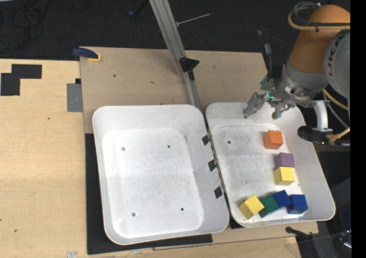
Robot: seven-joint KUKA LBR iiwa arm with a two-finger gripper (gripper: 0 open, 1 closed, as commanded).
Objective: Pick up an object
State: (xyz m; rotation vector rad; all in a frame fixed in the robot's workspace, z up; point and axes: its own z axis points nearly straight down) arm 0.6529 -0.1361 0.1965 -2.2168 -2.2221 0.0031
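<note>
Layout: two bins side by side on bench.
Blocks (278,182) lie in right bin (240,159), along its right and near edges; left bin (148,177) alongside.

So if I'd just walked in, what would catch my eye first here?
Probably the grey arm's orange band at the upper right, with its gripper hanging open over the far end of the right bin. Next, the coloured blocks in that bin: an orange block alone, the others clustered toward the near right corner.
</note>
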